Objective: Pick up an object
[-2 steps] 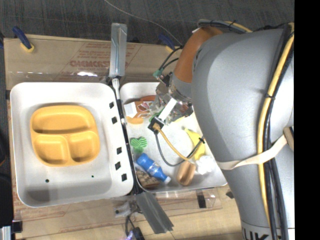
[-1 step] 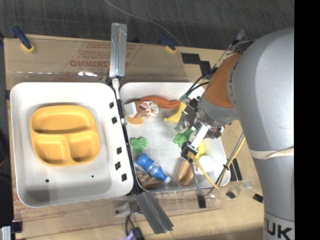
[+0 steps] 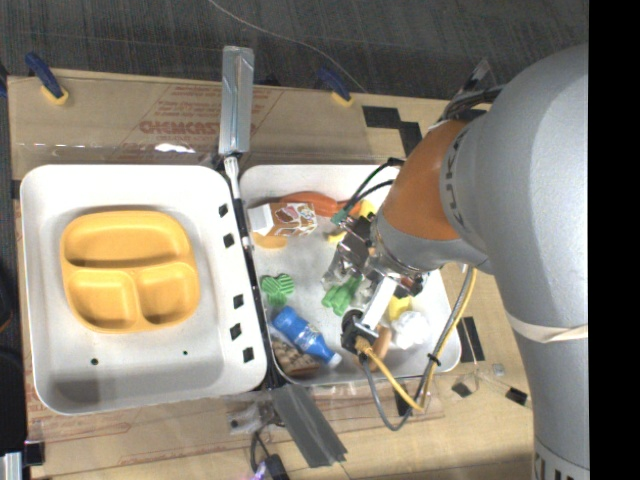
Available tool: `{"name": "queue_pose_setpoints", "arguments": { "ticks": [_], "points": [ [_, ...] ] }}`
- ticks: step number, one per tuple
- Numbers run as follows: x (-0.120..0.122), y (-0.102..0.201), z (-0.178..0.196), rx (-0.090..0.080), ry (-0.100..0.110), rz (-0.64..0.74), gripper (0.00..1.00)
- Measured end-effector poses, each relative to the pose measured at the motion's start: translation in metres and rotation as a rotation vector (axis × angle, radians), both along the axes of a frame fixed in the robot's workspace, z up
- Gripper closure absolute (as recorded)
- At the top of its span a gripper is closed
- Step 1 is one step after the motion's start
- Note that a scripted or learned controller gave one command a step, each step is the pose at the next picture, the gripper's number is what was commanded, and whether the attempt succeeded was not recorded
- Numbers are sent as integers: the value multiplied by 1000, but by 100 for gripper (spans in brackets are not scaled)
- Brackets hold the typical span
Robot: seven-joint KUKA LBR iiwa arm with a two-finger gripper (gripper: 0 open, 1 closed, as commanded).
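Seen from the fixed camera above the bench, 1 grey arm [image 3: 520,218] with an orange band reaches in from the right and hangs its gripper [image 3: 348,273] low over the right bin [image 3: 440,353], the cluttered 1 of 2 white bins. Directly at the tool's tip lies a green toy [image 3: 340,294], so close that the 2 overlap in this view; whether the toy sits between the tool's tips or merely beneath them cannot be told from here, and how wide the tool stands is likewise unclear behind its own cabling. The green toy appears the likeliest target, lying just below and slightly toward the bin's middle from the tool, its longer side running roughly along the tool's own line. Other pieces crowd near: a second green toy [image 3: 279,286] sits to the left by the divider, a blue bottle [image 3: 301,334] lies slantwise below it, a brown snack packet [image 3: 296,215] rests at the bin's far end, and a white and yellow object [image 3: 405,323] lies just right of the tool. The left bin [image 3: 40,298] holds a yellow divided tray [image 3: 130,266], well apart from the action.
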State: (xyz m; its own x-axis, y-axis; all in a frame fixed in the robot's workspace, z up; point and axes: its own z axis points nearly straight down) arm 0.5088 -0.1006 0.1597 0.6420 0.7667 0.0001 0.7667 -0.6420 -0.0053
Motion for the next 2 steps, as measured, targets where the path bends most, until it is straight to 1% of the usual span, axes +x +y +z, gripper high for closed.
{"name": "queue_pose_setpoints", "arguments": {
  "ticks": [1, 2],
  "points": [
    [-32, 44, 32, 0, 1, -46, 100],
    [0, 38, 180, -2, -10, -140, 100]
  ]
}}
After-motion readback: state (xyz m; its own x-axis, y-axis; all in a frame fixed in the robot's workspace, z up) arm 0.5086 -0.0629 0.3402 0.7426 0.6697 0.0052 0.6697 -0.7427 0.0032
